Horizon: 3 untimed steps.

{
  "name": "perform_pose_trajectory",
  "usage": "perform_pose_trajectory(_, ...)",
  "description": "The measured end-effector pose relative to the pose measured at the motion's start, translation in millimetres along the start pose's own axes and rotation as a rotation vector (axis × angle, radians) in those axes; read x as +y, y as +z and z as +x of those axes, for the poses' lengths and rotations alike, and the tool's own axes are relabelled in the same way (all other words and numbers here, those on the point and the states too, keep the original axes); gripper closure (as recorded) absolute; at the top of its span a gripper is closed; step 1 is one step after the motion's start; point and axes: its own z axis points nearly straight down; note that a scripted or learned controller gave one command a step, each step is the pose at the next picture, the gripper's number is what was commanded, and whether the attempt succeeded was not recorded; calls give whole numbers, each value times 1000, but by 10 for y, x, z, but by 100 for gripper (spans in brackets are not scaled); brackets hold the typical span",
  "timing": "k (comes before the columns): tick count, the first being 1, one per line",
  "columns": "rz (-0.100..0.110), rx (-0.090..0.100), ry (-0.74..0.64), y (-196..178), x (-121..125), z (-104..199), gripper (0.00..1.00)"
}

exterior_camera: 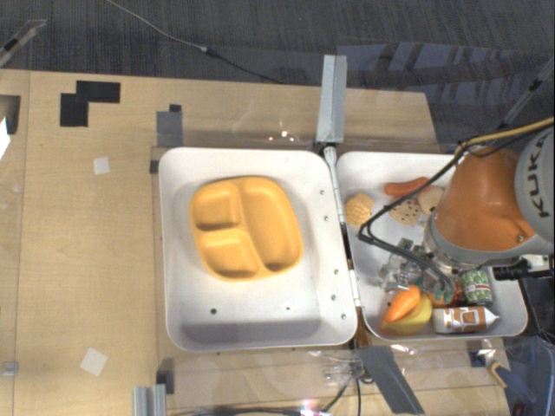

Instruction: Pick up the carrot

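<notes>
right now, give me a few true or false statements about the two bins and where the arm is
1. The yellow divided plate lies in the left bin. True.
2. The carrot lies on the yellow divided plate. False: it lies in the right bin, near its front edge, against a yellow-green item.
3. The arm reaches over the right bin. True.
4. The gripper hangs over the left bin. False: it is over the right bin, just behind the carrot.
5. A white bottle lies on its side in the right bin. True.
6. Both bins hold food items. False: the left bin holds the plate alone.
</notes>
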Motion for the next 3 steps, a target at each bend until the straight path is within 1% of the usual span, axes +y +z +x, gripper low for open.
perform_pose_trajectory(1,0,1,0,5,0,4,0)
perform_pose_trajectory(2,0,8,-189,126,9,55,0)
perform_pose_trajectory(3,-1,-3,-193,-6,26,15,100)
